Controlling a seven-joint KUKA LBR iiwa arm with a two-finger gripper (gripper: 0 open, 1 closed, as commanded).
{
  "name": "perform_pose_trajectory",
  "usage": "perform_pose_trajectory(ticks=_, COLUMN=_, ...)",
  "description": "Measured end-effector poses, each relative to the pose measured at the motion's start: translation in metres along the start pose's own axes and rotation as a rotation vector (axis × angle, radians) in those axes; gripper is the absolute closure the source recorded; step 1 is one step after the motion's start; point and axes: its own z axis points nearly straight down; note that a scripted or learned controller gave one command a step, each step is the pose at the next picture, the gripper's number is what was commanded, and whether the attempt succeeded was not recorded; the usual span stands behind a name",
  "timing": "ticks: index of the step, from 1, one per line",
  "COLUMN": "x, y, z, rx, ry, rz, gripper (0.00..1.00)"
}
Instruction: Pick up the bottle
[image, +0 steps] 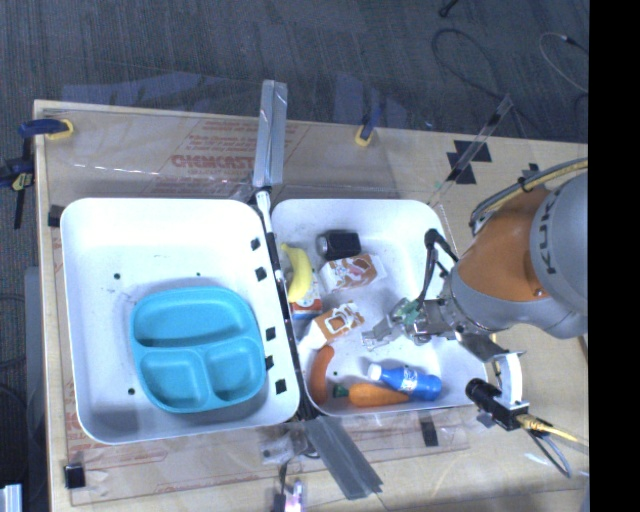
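The bottle (407, 380) is small and blue with a white cap. It lies on its side near the front wall of the right bin (400, 212), cap pointing left. My gripper (392, 324) hangs low over the bin floor just behind the bottle, apart from it, with the grey and orange arm reaching in from the right. Nothing shows in its grasp.
An orange carrot (368, 396) lies right in front of the bottle, and a brown sausage (318, 371) lies to its left. Two snack packets (339, 321), a banana (298, 272) and a black object (341, 244) sit further back. A blue compartment tray (198, 345) lies in the left bin (100, 230).
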Motion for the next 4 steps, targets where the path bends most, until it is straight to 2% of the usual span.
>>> perform_pose_trajectory(ticks=1, x=0.002, y=0.01, z=0.052, rx=0.001, ry=0.0, rz=-0.045, gripper=0.0)
perform_pose_trajectory(ticks=2, x=0.0, y=0.0, z=-0.014, rx=0.0, ry=0.0, rz=-0.086, gripper=0.0)
perform_pose_trajectory(ticks=3, x=0.04, y=0.001, z=0.034, rx=0.002, ry=0.0, rz=-0.048, gripper=0.0)
perform_pose_trajectory(ticks=4, x=0.0, y=0.001, z=-0.08, rx=-0.002, ry=-0.002, rz=-0.049, gripper=0.0)
